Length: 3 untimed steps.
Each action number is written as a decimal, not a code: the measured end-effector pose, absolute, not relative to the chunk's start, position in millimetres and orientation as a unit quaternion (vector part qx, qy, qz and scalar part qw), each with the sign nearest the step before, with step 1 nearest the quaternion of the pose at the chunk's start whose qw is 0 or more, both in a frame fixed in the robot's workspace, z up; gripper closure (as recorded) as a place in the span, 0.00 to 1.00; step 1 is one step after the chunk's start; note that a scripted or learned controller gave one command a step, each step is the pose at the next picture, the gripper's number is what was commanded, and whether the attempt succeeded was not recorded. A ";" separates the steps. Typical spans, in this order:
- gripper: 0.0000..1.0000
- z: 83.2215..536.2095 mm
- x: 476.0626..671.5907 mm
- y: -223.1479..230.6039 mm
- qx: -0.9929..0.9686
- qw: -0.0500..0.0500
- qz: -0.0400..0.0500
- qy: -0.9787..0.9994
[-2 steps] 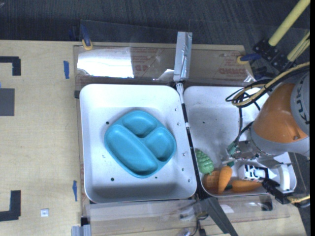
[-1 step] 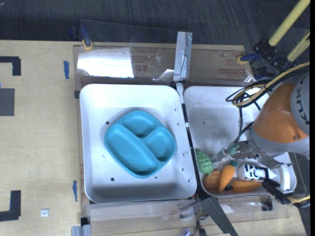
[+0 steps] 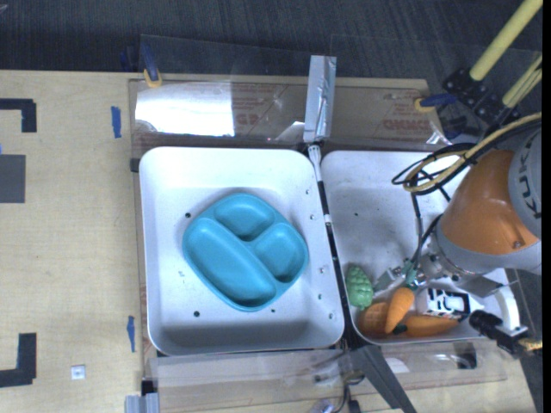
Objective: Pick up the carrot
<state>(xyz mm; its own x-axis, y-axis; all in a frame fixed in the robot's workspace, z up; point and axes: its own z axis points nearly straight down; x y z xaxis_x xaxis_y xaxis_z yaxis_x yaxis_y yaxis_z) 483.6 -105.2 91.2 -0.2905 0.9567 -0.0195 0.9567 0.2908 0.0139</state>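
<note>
Carrot [image 3: 398,310], orange and tapered, lies at the near edge of the right bin [image 3: 362,188], toward its near left corner, among other orange pieces [image 3: 426,324] and beside a green piece [image 3: 358,285]. Probably light, stiff, smooth plastic, it could slip; a grasp across its thicker middle looks safest. Gripper [image 3: 422,275] hangs just above it, under the orange wrist; whether it is open or closed cannot be told. Left bin [image 3: 164,179] holds a blue divided plate [image 3: 244,249].

Arm [image 3: 508,222]: grey casing, ringed by a broad orange band [image 3: 491,209] above the wrist. Black and yellow cables [image 3: 430,175] are looped beside it. A white plate with black markings [image 3: 446,300] is fitted below.
</note>
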 end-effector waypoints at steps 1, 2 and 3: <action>0.00 87.3 481.5 -126.9 0.691 0.003 0.002 0.723; 0.00 89.2 481.3 -101.0 0.710 0.009 0.000 0.704; 0.00 88.3 481.2 -103.9 0.717 0.005 0.001 0.697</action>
